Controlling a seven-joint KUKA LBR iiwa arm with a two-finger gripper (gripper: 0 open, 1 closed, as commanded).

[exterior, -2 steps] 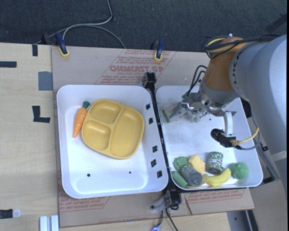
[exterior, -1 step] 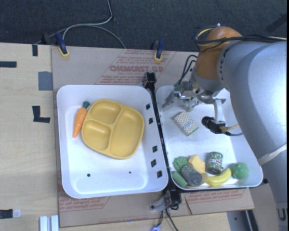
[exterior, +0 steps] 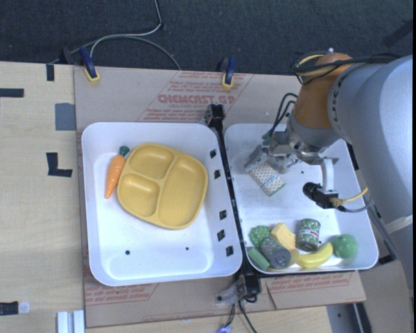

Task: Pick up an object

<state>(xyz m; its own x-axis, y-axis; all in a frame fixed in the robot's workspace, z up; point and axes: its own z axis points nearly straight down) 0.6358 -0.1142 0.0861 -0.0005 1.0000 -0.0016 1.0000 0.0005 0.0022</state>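
Observation:
My gripper hangs low over the upper left of the right bin, its fingers spread and open. A small pale speckled packet lies on the bin floor right under and just in front of the fingertips; nothing is lifted. Whether the fingers touch it I cannot tell. The grey arm with its orange band reaches in from the right and hides the bin's far right corner.
Along the right bin's front edge lie a banana, a green ball, two small cans, a yellow piece and green vegetables. The left bin holds a yellow divided plate and a carrot.

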